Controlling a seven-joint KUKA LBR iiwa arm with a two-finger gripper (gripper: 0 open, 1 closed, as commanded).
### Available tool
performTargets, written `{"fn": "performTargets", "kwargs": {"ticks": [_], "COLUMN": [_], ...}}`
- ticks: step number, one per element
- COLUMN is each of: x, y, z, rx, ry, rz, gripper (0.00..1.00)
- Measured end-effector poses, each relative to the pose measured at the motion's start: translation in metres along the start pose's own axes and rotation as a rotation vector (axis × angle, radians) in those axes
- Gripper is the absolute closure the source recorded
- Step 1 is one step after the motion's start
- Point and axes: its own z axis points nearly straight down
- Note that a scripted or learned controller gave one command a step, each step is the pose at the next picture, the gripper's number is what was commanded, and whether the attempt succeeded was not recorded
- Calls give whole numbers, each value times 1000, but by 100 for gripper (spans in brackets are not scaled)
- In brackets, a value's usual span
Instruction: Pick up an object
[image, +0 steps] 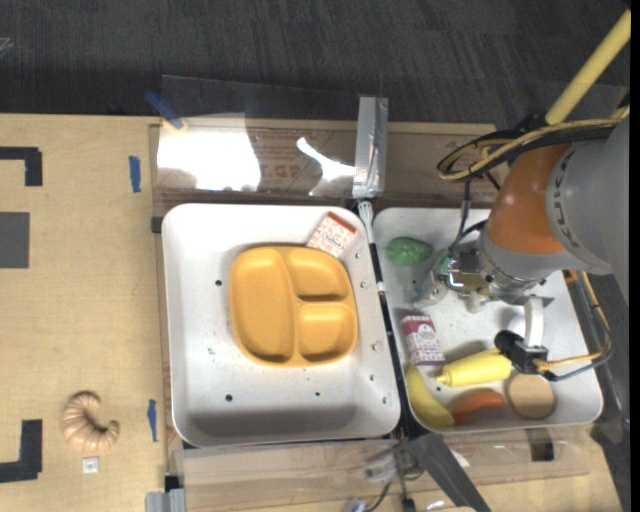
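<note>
I can't read any text from here. A small red-and-white packet at the back edge of the left bin and a pink-and-white carton in the right bin both carry printing. In both cases it is too small and blurred to make out.

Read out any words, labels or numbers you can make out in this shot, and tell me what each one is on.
No text can be read here.
Small carton at the left bin's far edge: red and white print, too blurred to read.
Small packet in the right bin: pink and white print, too blurred to read.
Small white tag on the bench: too small to read.
</note>
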Motion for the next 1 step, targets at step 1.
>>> {"fn": "performTargets", "kwargs": {"ticks": [1], "x": [0], "y": [0], "z": [0], "rx": [0], "ry": [0], "rz": [0], "gripper": [0]}}
